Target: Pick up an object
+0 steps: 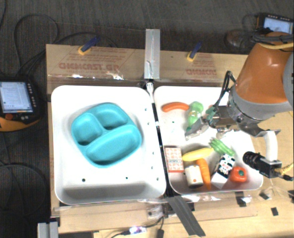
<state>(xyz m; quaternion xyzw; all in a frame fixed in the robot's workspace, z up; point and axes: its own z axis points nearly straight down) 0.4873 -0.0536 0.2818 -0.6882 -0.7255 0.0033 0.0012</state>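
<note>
Orange-banded arm [266, 78] hangs over the right bin [256, 182], its gripper [199, 128] poised low beside the green toy [194, 110], apparently for grasping, though its spread is indiscernible.

High slanted view over 2 bins [107, 182]

Arm [266, 78] reaching leftward, wrist low, fingers [195, 129] seemingly parted

Turquoise divided plate [106, 133] in white bin [67, 182]; orange carrot [204, 171]; yellow banana [196, 154]; black-and-white cow toy [226, 163].
</note>
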